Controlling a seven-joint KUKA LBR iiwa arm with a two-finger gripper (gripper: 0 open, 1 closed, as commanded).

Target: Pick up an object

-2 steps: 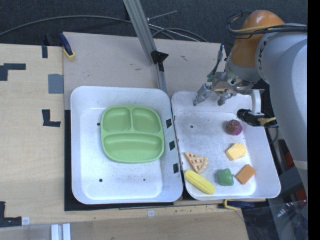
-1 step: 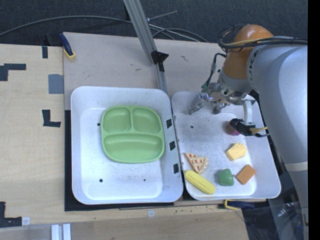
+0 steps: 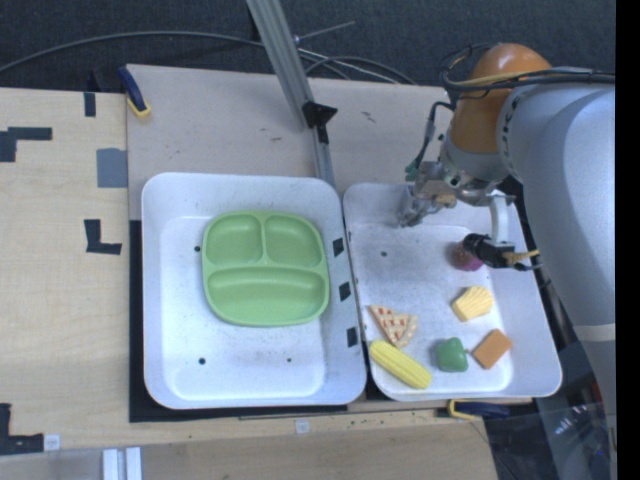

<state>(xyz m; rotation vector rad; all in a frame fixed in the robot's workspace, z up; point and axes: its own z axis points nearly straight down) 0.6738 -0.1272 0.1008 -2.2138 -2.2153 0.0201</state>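
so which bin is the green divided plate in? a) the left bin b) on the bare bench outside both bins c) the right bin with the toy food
a: the green divided plate lies in the left bin, while the corn cob and the other toy food sit in the right bin.
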